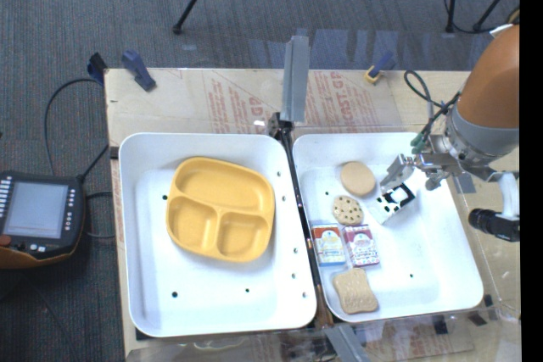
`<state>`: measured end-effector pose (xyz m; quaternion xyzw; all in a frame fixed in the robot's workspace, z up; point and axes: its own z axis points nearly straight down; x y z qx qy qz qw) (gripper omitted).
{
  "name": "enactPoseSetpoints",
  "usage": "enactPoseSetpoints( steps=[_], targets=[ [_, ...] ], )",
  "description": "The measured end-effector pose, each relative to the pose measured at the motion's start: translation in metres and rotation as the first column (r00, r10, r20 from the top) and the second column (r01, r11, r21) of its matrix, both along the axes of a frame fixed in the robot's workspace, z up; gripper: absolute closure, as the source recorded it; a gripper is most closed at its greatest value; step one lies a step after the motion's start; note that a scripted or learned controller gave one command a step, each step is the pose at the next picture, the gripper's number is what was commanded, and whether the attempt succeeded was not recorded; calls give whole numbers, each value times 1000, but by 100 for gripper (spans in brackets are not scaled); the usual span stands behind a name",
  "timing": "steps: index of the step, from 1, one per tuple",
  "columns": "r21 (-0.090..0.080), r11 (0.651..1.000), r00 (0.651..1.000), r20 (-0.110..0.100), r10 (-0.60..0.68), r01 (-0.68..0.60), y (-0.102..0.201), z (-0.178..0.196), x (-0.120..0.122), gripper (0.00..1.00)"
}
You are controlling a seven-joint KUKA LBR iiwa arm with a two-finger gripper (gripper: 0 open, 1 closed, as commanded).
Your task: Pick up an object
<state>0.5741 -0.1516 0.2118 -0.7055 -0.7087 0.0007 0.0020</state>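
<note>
- Bench (212,102): a board with red printed lettering, carrying two shallow white bins side by side, with grey carpet beyond it.
- Left bin (144,284): holds a yellow divided plate (222,208) with three compartments, lying flat near the bin's centre, slightly toward its upper half.
- Right bin (441,267): holds the small objects, all grouped in its left half.
- Round tan cookie (358,178): lies nearest the far rim, plain on top.
- Speckled cookie (347,209): lies just below the tan one, apart from it.
- Two small red-and-white packets (344,244): lie side by side, touching or almost touching, directly below the speckled cookie.
- Tan cracker (355,291): roughly square, lies nearest the near rim, just below the packets.
- Arm (490,97): grey with an orange band, reaches in from the right above the right bin's far right corner.
- Gripper (397,191): held low over the right bin, just right of the tan cookie and the speckled cookie, tilted down toward the left.
- Fingers: a white block with black markings shows at the gripper's tip; whether the fingers are spread or closed cannot be told, and no object is visible between them.
- Handheld control pendant (36,212): lies on the carpet left of the bench, its cable looping up toward the bench's far left corner.
</note>
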Motion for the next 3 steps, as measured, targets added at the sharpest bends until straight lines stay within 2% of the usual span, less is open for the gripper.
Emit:
enactPoseSetpoints(
  steps=[1, 2, 3],
  targets=[
    [-6, 996, 996, 17, 93, -92, 22, -97, 2, 0],
    [-6, 996, 996, 17, 92, -92, 21, -98, 2, 0],
    [-23, 981, 981, 42, 191, -190, 53, -108, -35, 0]
  ],
)
